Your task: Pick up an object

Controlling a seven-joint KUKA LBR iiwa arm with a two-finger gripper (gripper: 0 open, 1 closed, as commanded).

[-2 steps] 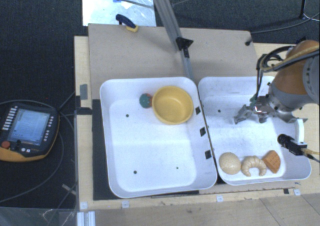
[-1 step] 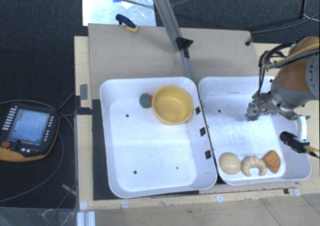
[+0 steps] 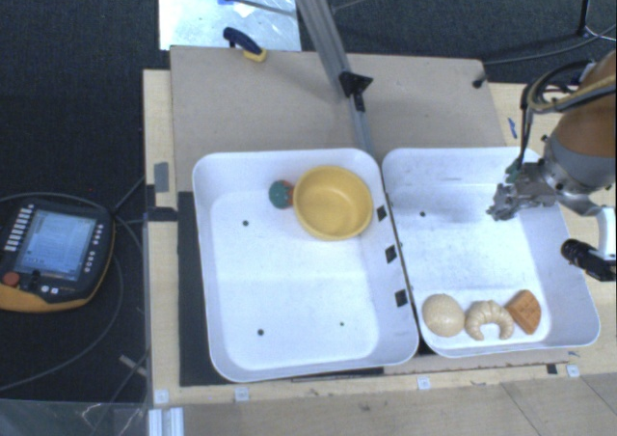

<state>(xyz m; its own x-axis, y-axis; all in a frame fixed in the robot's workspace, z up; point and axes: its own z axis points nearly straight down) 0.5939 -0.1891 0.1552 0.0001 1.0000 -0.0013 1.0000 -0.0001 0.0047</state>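
Overhead, gripper [image 3: 505, 203] above right bin [image 3: 453, 241], grip state unclear, croissant [image 3: 489, 318] well below it

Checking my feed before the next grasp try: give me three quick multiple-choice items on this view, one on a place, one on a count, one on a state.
1. Where is the yellow bowl?
A. far part of the left bin
B. near edge of the right bin
C. on the cardboard

2. How many food-like items lie along the right bin's near edge?
A. one
B. three
C. five

3. How does the bowl stand?
A. upside down
B. on its side
C. upright, mouth up

Answers:
1 A, it sits near the left bin's far wall beside a small green ball.
2 B, a pale roll, a croissant and an orange-brown piece.
3 C, its hollow inside faces the camera.
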